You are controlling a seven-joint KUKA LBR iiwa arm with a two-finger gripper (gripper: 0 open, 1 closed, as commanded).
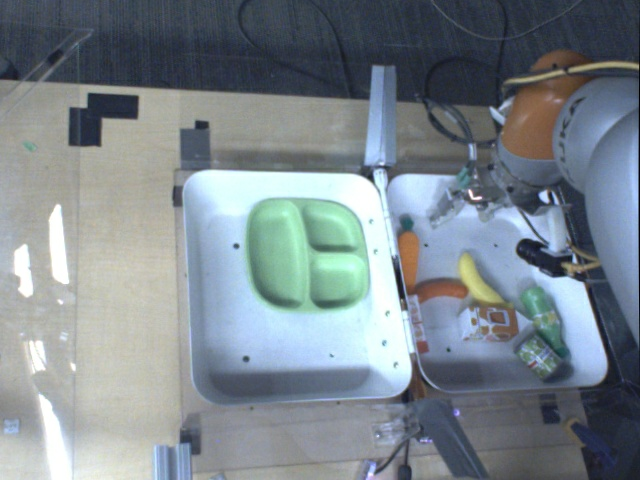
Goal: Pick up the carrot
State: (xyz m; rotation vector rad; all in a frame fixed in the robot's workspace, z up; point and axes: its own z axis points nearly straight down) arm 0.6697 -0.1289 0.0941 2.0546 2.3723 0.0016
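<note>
Gripper (466,194) sits in the upper right of the frame, over the upper part of the right bin (500,373), a small cluster of pale metal and dark parts with tiny green and red glints; whether it is clenched or released cannot be told from this slant, and nothing shows in its grasp. Behind it the arm (590,128) bulks in from the right edge, smooth rounded grey casing topped by a glossy orange band (535,118). The carrot (408,253) lies apart from the gripper, against the left wall of the right bin: a tapered orange body with a green tuft at its upper end, pointing up and down the frame. Just below it lies a sausage (440,290), a short rounded red-brown cylinder, and beside that a banana (480,280), curved, yellow and matt. A small printed carton (488,322) rests below the banana, with a green bottle (542,310) and a green can (538,356) to its right. Filling the middle of the frame, the left bin (220,368) is a shallow white pan with rounded corners, and it holds a pale green tray (305,253) moulded into three soft-edged compartments. Black cables (300,28) loop across the dark ribbed floor above the light wooden bench (90,318).
</note>
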